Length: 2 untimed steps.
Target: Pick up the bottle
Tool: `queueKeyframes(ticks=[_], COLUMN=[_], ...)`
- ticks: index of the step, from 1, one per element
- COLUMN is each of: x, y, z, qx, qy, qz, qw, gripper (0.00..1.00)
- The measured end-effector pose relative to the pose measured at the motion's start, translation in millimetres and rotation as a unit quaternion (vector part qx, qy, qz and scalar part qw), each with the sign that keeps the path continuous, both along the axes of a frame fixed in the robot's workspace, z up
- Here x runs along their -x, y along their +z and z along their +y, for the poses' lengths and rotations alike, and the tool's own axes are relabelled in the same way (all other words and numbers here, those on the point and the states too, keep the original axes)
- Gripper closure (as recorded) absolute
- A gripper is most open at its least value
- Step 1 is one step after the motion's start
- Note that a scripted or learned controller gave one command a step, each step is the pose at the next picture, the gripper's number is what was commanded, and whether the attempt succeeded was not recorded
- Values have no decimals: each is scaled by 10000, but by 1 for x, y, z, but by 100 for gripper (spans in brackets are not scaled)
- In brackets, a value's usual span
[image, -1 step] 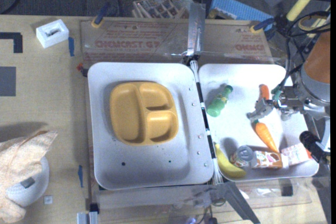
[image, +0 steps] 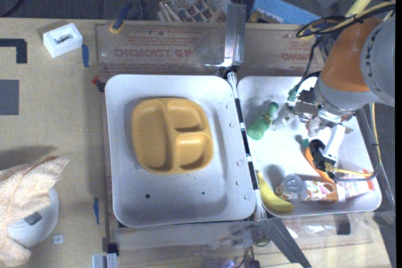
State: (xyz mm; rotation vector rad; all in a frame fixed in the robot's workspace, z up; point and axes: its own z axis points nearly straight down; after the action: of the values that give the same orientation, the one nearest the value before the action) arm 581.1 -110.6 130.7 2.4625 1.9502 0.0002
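Claw (image: 312,124) over the right bin (image: 367,198), whether it is wide or narrow I cannot tell.

The claw hangs from the grey arm (image: 358,66) above the middle of the right bin, and it holds nothing that I can see. The green bottle (image: 262,122) lies tilted near the bin's left wall, just beside the claw, on its left. A banana (image: 271,195), a small carton (image: 326,190) and an orange tool (image: 316,157) lie at the bin's front. The left bin (image: 125,198) carries a yellow divided plate (image: 171,134). Both bins stand on the tabletop (image: 44,110).
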Motion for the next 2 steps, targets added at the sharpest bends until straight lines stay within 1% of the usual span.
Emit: queueKeyframes(ticks=[1, 2], x=[-57, -47], y=[-44, 55], z=[5, 68], qx=[11, 4], qy=[120, 913], qz=[-23, -10], qw=[9999, 9958], gripper=[0, 0])
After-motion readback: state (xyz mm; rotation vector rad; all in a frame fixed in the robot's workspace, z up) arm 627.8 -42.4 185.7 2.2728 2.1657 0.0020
